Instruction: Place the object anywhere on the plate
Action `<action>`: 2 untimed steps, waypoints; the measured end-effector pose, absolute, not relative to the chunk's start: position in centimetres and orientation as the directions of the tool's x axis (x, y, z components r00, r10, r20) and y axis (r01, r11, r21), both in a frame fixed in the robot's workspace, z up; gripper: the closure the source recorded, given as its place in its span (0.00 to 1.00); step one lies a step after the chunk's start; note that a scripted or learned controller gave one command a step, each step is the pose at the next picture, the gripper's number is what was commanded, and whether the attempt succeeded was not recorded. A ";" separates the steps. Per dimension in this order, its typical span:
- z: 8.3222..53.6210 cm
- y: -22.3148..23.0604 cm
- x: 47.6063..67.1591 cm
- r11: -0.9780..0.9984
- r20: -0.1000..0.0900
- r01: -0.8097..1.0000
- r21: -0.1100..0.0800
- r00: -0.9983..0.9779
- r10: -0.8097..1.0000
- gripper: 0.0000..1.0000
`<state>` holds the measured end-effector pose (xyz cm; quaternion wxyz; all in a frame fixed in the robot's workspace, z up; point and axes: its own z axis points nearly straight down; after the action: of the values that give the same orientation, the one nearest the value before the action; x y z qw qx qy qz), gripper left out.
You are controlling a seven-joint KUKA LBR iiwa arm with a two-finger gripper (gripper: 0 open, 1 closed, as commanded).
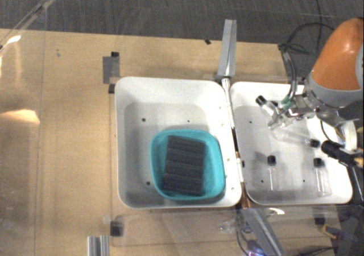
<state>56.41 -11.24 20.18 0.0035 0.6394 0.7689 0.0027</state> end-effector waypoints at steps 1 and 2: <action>19.2 -4.2 55.0 0.372 -0.002 0.928 0.005 -0.372 0.928 1.00; 19.8 2.0 57.2 0.345 -0.002 0.939 0.008 -0.345 0.939 1.00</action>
<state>57.25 1.98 19.85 0.0030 0.5723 0.8201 0.0027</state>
